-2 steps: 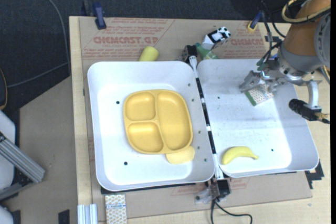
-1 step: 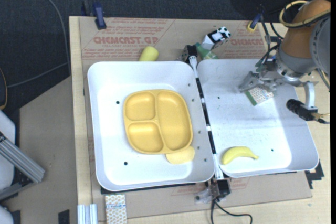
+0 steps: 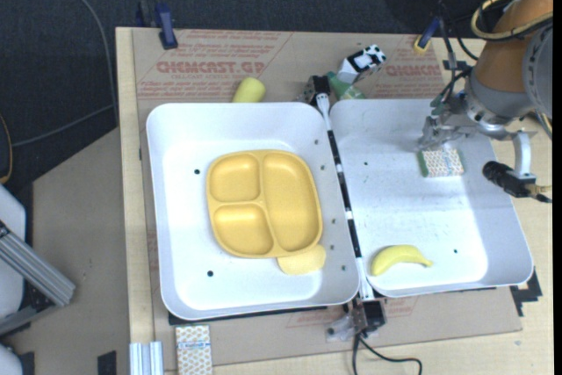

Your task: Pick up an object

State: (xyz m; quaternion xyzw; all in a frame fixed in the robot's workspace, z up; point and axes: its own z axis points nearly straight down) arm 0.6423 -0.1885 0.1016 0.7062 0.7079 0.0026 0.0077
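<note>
Speckled green and white, the small flat square pad (image 3: 441,162) lay in the right white bin (image 3: 492,268) directly under the end effector (image 3: 436,136), probably light and soft, best pinched across its edges.

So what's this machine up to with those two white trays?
A robot arm reaches in from the right, and its gripper is down in the right bin, right over a small patterned sponge-like pad near the back. Nothing looks lifted yet. A toy banana lies at the front of that bin. The left bin holds a yellow divided plate with a pale yellow piece tucked at its front edge.
</note>
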